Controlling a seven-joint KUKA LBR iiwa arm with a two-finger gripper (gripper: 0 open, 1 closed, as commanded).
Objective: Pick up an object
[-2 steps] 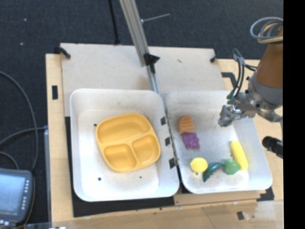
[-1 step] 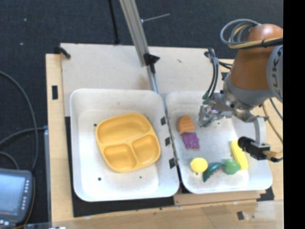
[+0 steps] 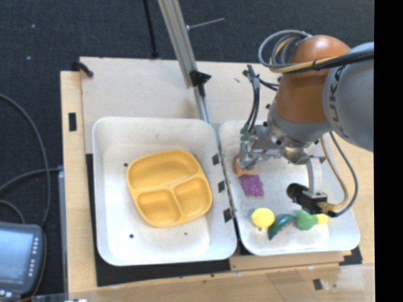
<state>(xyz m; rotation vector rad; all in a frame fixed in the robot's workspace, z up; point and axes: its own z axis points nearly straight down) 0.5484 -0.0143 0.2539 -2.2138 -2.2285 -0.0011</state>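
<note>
Camera view, looking down at a slant on my table, gives me this count.

Left bin: one yellow divided tray with three compartments, lying flat near the middle, well apart from everything else.

Right bin: a small orange object at the bin's left wall, just below the pincer; a purple block just beside it, toward the near side; a yellow ball nearer the front edge; a dark green curved piece touching or nearly touching the ball; a bright green piece next to that, with a small yellow bit at its right side.

Arm: grey, with its orange band bulking over the far half of the right bin and hiding the bin floor beneath it. Cables loop above and hang down on both sides. A black fitting on a cable hangs just above the green pieces and crowds them from the right.

Pincer: low at the right bin's left wall, directly over the orange object. I cannot tell whether it is spread or pressed together, nor whether it touches the orange object.

Behind the bins: a slanted aluminium post rising from the table, its foot between the two bins. A grey monitor sits off the table at lower left.
</note>
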